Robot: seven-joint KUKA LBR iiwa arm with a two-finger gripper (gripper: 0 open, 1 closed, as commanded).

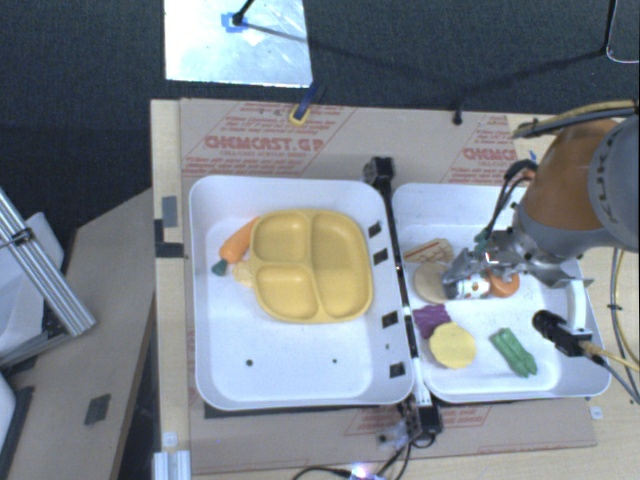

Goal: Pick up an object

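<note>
gripper low in right bin, opening unclear, over tan disc, beside orange piece

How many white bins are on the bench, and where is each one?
2. The left bin holds a yellow divided plate and a carrot. The right bin lies beside it, under the hand, with several small toy foods.

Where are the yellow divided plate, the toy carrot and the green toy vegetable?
yellow divided plate (305, 265), camera view, on its middle ridge.
toy carrot (237, 240), camera view, on its orange body.
green toy vegetable (513, 351), camera view, on its middle.
</note>
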